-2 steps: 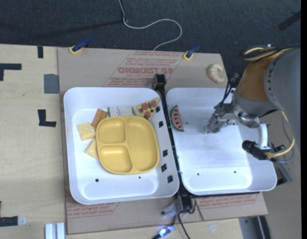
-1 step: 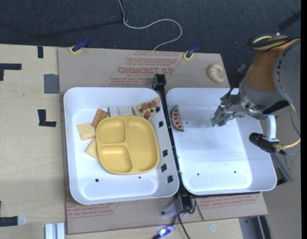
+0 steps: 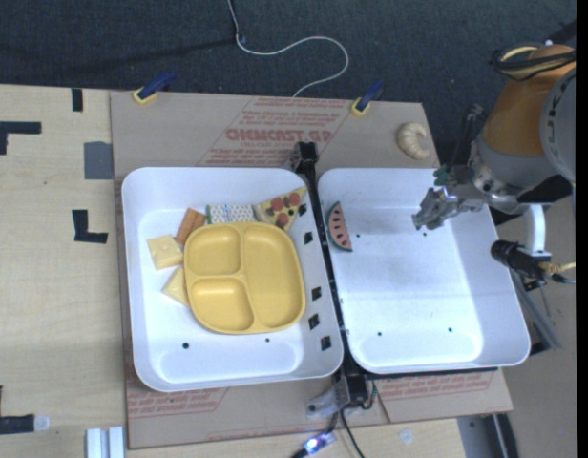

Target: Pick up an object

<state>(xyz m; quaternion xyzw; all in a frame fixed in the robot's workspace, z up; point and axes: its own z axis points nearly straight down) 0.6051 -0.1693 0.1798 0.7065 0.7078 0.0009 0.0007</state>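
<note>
Fingers of the grey two-finger gripper look empty, but how far apart they stand cannot be judged from the overhead camera. They hang over the right white plastic bin. The small red watermelon-slice toy lies well apart, tight against that bin's left wall. Risk: closing on bare floor, or the wall blocking one finger.

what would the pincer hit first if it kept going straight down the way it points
Probably the bare floor of the right shallow white bin: the pincer points down over it, well right of the red watermelon-slice toy. Depth is unclear.
</note>
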